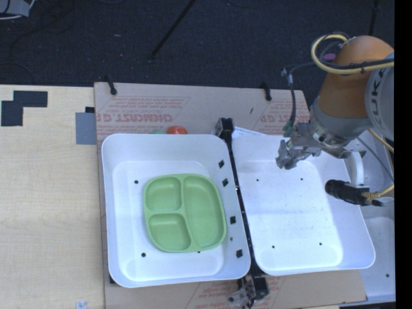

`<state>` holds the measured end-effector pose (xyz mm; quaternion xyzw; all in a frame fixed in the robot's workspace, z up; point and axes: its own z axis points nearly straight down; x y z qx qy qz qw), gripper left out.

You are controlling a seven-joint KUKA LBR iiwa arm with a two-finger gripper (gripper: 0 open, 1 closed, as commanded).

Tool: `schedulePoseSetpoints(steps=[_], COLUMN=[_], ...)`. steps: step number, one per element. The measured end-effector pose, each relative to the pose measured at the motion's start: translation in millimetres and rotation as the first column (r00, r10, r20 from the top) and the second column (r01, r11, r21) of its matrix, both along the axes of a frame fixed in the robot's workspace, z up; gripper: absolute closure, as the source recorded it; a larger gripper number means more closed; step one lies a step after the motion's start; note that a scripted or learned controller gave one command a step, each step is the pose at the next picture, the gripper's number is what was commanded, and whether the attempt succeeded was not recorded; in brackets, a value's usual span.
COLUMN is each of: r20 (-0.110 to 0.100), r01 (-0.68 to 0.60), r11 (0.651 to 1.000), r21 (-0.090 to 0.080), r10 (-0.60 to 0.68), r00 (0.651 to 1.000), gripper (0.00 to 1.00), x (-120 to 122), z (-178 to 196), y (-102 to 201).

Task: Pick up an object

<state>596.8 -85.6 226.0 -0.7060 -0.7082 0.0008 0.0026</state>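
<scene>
A light green plate (185,212) with three compartments lies flat in the middle of the left bin (122,172). My gripper (286,158) hangs over the back part of the right bin (309,243), near its far wall, pointing down and to the left. It stands well to the right of the plate, across the divider between the bins. I see nothing held at its tip.
A small red-orange object (177,131) peeks out just behind the left bin's far wall, on the cardboard (167,111). Black clips (225,129) join the two bins along the middle. A black cable fitting (344,190) juts over the right bin's right rim.
</scene>
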Motion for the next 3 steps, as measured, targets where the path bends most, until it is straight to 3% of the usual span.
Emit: schedulePoseSetpoints(steps=[1,3], r20=[0.0,-0.001], r01=[-0.002,-0.001], r11=[1.0,1.0], r21=[0.0,0.0], r10=[0.002,0.001], r00=[1.0,1.0], gripper=[1.0,1.0], x=[-14.7,-48.6], z=[10.2,-9.4], y=[51.0,156.0])
